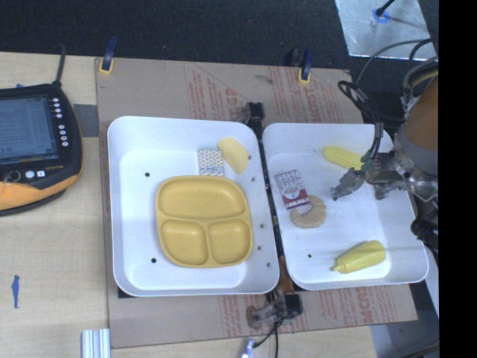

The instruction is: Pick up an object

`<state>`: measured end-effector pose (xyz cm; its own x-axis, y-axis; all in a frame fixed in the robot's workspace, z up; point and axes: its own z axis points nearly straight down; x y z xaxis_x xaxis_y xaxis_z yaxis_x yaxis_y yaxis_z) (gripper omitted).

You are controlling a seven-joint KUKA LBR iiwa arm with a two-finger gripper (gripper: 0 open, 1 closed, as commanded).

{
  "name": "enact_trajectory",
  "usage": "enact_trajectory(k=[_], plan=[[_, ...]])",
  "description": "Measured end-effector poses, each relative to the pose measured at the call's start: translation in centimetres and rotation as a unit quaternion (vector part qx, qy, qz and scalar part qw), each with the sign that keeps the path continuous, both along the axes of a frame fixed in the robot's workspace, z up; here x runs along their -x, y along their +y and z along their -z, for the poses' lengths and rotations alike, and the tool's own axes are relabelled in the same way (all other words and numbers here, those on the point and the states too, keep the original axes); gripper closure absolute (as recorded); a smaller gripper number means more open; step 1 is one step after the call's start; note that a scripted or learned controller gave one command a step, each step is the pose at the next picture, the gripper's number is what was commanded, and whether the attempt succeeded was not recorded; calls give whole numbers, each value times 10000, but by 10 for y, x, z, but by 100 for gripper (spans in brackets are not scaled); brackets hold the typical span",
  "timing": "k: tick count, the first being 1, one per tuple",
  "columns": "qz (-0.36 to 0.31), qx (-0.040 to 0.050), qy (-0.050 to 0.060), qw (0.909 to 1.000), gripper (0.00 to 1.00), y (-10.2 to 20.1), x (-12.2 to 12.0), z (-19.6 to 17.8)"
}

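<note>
A cardboard sheet printed with faint red lettering (too blurred to read) covers the worktop (pixel 52 274) under two white bins. The right bin (pixel 395 274) holds a yellow bottle (pixel 360 256), a round biscuit (pixel 308 212), a red-and-white packet (pixel 291 189) with illegible print and a yellow piece (pixel 342 156). The gripper (pixel 365 187) hangs above this bin, jaws spread, pinching nothing. The left bin (pixel 119 222) holds a yellow divided tray (pixel 203 220).

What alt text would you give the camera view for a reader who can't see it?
A grey robot arm's claw hangs over the right shallow white bin, among a yellow plastic bottle, a round tan cookie, a red-and-white packet and a yellow oblong piece. The left shallow white bin holds a yellow divided plastic tray.
</note>
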<state>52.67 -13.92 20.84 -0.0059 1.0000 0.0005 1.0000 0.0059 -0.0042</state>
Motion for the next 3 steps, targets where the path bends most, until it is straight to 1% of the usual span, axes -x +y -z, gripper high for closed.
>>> enact_trajectory(k=[1,2,3], plan=[[-10,5,14,10000,0,34,-45,68],[-2,6,-29,10000,0,33,-40,113],[19,11,-19,10000,0,-33,-90,24]])
